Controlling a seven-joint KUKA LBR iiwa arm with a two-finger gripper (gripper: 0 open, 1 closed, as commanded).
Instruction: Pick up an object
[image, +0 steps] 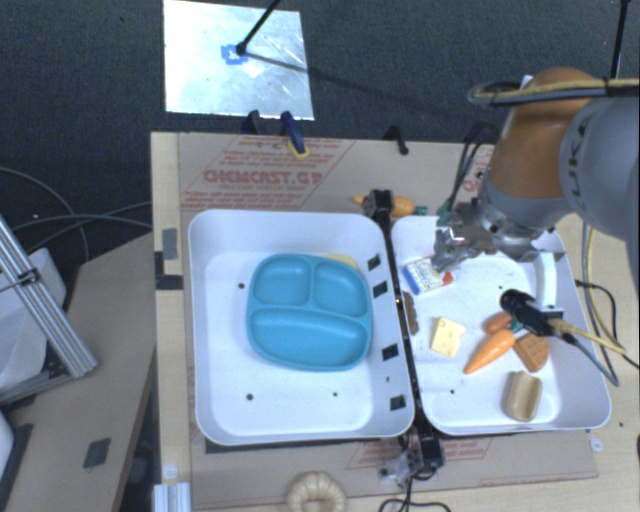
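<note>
Claw (447, 250): set low over the far-left part of the right bin (465, 402), at the end of the grey arm (600, 150). Whether it is released or clenched cannot be told at this angle, and nothing is seen gripped in it.
Nearest object: small packet (421, 276), white with blue and red print. It lies flat on the bin floor just beside the claw, on its near-left side, close to the wall shared by the two bins.
Other candidates: yellow block (447, 337), carrot (488, 353), brown piece (533, 352) and tan cylinder (522, 396), all in the near half of the same bin and apart from the claw.
Left bin (230, 390): holds a blue divided tray (308, 310), well apart from the claw.
Table (260, 170): carries both bins side by side.
Progress: judged early, since every object rests on a bin floor and nothing is raised.
Remaining: by this judgement, the claw must settle onto one object, probably the packet, close on it and lift it clear.
</note>
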